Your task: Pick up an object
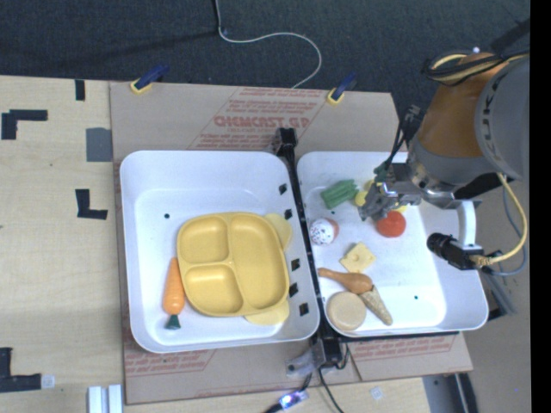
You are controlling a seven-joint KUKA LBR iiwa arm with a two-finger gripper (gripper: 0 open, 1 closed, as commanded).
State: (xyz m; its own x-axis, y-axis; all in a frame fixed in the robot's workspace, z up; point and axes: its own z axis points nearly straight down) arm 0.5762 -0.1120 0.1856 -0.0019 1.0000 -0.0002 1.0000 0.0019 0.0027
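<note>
Taking the divider (pixel 297 231) between the two bins as the landmark: far to its left, along the left bin's (pixel 142 231) near-left wall, lies a plastic carrot (pixel 173 289), its long axis running up and down the view. Between it and the divider sits a smooth yellow three-compartment plate (pixel 232 261), glossy, with rounded corners.

Just right of the divider is a small white speckled ball (pixel 323 231). Above it lies a green leafy toy (pixel 339 193), and below it a yellow cheese wedge (pixel 358 256), a brown drumstick-like piece (pixel 346 279), a pale round disc (pixel 348 311) and a cone-shaped piece (pixel 377 306).

Farther right of the divider, the pincer (pixel 381 198) hangs low in the right bin (pixel 456 304). Whether its grip is spread or pressed together cannot be told from here.

The likeliest target, a round glossy red tomato (pixel 392 224), lies just below and slightly right of the pincer, near it or perhaps touching. Being round, it offers no preferred axis, so I judge the grasp turns on centring over it.
</note>
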